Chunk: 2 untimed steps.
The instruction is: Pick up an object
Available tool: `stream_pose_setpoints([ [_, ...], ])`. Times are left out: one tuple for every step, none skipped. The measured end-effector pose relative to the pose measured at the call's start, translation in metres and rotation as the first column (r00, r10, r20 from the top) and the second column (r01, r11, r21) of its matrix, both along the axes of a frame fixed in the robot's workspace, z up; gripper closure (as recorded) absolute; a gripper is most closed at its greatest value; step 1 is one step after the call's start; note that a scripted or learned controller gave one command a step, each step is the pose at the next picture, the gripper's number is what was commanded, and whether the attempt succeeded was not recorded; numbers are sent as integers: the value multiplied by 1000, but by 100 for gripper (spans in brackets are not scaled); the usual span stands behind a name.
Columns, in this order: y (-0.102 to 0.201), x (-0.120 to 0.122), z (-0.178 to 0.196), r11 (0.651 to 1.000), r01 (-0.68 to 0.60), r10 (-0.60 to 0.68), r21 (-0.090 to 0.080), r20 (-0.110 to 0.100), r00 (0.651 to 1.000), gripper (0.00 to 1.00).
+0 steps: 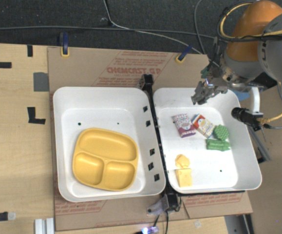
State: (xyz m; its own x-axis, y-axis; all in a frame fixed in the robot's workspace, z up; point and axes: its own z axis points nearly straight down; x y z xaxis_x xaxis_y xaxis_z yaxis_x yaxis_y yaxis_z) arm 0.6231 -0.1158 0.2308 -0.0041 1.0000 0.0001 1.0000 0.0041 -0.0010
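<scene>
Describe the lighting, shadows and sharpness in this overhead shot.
Camera view: even, soft light; the two white bins look bright without harsh glare; the yellow divided plastic tray casts only a faint shadow; the two-finger gripper and small items are slightly soft; the dark cloth at the top is dim.

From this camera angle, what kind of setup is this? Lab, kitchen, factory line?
Most likely a robotics lab bench for pick trials, not a kitchen. Two shallow white bins sit on clamped cardboard, toy food such as the yellow divided plate fills them, and the gripper of a cabled research arm hangs over the right bin.
</scene>
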Motion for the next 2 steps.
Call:
stream_pose_setpoints([
  [48,11,-10,1000,0,0,0,-1,1000,100],
  [103,20,-18,1000,-2,2,1,-1,1000,100],
])
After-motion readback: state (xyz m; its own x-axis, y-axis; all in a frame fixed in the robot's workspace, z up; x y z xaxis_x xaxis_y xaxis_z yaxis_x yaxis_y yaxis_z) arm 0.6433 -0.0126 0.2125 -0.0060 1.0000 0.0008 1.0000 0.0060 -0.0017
